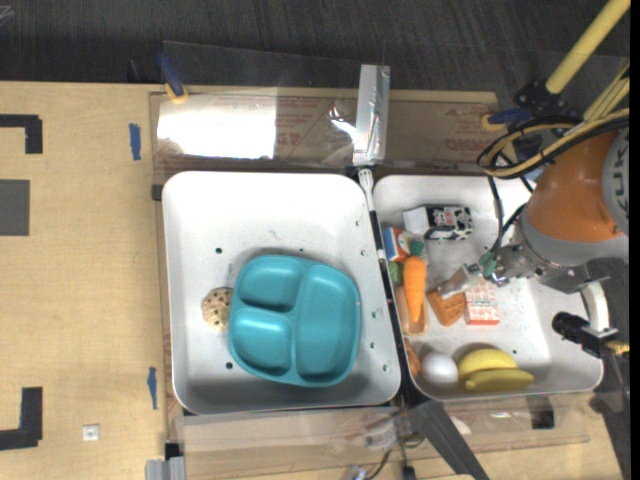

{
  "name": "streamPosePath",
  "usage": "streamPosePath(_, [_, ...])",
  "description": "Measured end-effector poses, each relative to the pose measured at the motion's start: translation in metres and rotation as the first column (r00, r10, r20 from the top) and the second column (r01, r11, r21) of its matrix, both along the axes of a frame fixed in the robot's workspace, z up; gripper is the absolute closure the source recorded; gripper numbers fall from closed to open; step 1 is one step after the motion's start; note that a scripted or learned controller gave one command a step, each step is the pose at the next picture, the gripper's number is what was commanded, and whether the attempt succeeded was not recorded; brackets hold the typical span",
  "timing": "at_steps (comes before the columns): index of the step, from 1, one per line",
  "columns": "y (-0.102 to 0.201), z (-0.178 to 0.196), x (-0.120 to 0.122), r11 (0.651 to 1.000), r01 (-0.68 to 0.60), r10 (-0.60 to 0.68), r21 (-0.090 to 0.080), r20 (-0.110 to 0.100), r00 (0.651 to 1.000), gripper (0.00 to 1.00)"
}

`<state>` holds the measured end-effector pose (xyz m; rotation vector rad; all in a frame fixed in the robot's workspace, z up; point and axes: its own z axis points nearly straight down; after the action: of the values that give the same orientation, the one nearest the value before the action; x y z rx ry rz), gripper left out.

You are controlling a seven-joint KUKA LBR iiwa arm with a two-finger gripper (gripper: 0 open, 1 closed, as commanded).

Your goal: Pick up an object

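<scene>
Bench (pixel 70 268) | 2 bins | end effector (pixel 490 268) over right bin (pixel 530 363)

Robotics lab, test cell setup. Plywood worktop (pixel 70 268) with black tape markers (pixel 22 134) and blue tape bits, two white bins (pixel 200 198) fixed side by side, clear plastic sheet (pixel 260 118) behind them, loose yellow cables (pixel 530 138), grey carpet floor (pixel 250 8). Toy food props, e.g. plastic carrot (pixel 414 290), banana (pixel 492 366).

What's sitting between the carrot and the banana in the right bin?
In the camera view, a white egg lies between the carrot and the banana.
</scene>
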<state>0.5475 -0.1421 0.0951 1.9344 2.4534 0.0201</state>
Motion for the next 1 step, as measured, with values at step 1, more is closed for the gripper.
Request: streamPosePath(1, [0.0144,-0.0014,-0.0209,0.97,-0.245,0.245,-0.01,0.002,0.97,0.0])
